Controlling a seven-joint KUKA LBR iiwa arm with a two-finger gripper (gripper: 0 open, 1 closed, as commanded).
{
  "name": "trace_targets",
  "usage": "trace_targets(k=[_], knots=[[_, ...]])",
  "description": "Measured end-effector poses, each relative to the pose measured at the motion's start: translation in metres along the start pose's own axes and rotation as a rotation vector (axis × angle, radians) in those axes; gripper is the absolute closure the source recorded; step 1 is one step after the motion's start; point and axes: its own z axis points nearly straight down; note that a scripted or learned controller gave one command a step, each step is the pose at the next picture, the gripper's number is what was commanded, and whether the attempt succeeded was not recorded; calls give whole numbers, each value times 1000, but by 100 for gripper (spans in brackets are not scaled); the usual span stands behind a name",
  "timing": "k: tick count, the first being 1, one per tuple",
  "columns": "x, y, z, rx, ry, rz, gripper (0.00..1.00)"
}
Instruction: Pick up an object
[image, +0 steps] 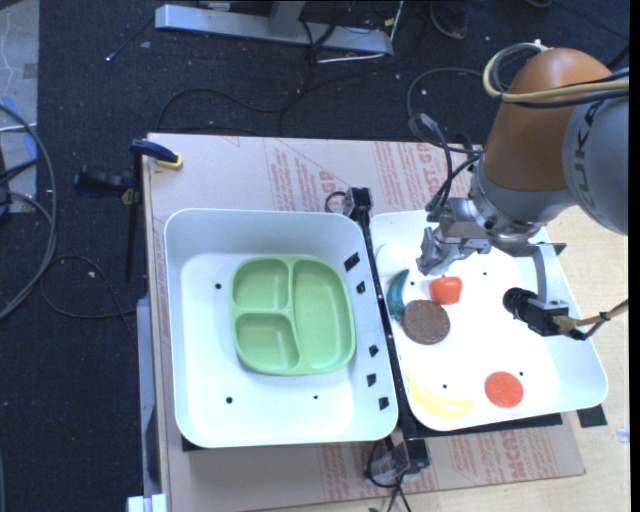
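Observation:
My gripper (436, 260) hangs over the back left part of the right bin (560, 350). Just below it in the view lies a small red-orange object (446, 290), apart from the gripper. A brown round disc (426, 322) rests beside that, with a teal curved piece (397, 291) by the bin's left wall. Nearer the front are a red disc (504, 389) and a yellow banana (440, 400).
The left bin (190, 300) holds a green divided plate (293, 314). A black divider strip (372, 300) runs between the bins. The grey and orange arm (545, 130) covers the back right of the right bin.

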Motion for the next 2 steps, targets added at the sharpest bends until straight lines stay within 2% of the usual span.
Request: trace_targets(k=[1,2], knots=[[53,7,19,2,0,0,100],[102,27,39,2,-1,1,100]])
